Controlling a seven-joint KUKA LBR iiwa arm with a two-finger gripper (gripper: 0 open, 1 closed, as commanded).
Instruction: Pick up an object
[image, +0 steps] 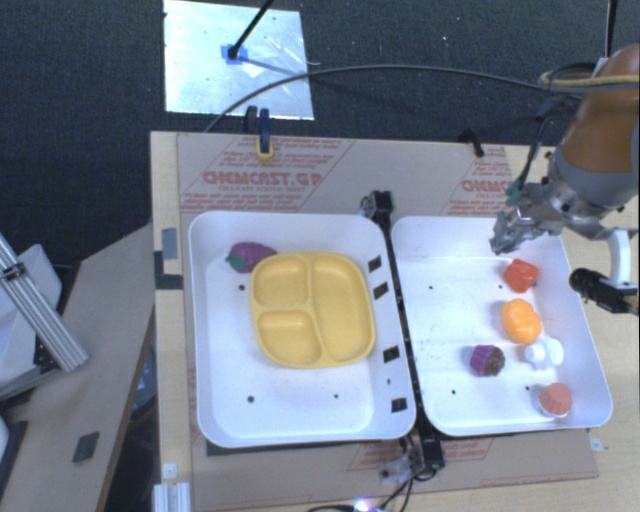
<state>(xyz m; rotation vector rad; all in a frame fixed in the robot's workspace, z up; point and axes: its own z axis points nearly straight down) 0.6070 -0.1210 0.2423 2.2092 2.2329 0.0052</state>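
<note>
Gripper (508, 236) poised above right bin (450, 400), just beside red-orange object (521, 275), likely for pick; nothing seen held; finger spread could not be told.

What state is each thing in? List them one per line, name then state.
pincer: hanging over the right bin's far edge, nothing seen in it
yellow tray: flat in the left bin, compartments bare
purple-green toy: lying beside the tray's far left corner
red-orange toy: resting in the right bin, near the pincer
orange toy: resting
purple toy: resting
white piece: resting
pink toy: resting in the near right corner
</note>
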